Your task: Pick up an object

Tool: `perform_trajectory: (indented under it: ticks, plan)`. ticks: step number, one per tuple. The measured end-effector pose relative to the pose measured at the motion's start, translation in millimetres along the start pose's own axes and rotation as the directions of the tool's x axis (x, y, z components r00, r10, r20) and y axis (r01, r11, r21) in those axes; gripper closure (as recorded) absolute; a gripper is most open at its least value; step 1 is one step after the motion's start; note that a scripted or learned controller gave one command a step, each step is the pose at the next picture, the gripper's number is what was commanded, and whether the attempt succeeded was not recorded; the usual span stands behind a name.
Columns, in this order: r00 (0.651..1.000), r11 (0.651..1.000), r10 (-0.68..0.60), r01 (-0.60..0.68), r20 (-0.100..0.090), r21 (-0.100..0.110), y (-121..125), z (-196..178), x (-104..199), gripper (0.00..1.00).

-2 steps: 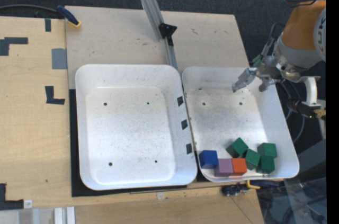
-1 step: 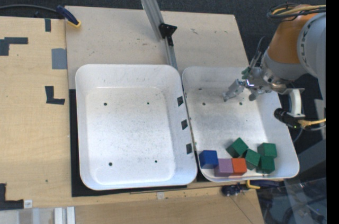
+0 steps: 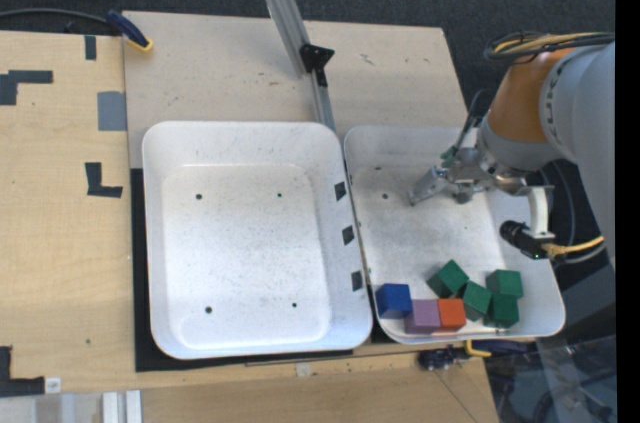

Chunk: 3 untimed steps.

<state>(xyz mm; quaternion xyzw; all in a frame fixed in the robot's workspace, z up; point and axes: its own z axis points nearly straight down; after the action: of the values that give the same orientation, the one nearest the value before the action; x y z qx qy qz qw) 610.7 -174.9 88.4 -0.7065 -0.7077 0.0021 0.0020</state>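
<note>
White plastic bins are sitting side by side on the bench; in the camera view we are hovering our jaws over the right bin, their state unclear. Blocks are clustering at five o'clock: blue cube, orange cube, green ones. We should be descending squarely over one.

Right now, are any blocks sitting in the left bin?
No, the blocks are all clustered at the near edge of the right bin.

Blocks are clustered at the near edge of the right bin, beside the left bin.
</note>
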Motion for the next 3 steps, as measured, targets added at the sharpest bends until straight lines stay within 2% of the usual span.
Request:
perform_trajectory:
  ticks: [1, 2, 3]
  plan:
    - [1.0, 1.0, -0.001, 0.001, -0.001, -0.004, 1, -13, 1, 1.0]
    - [1.0, 1.0, 0.0, 0.0, 0.001, -0.01, 12, -67, 1, 1.0]
    - [1.0, 1.0, 0.0, 0.0, 0.002, -0.01, 13, -122, -9, 1.0]
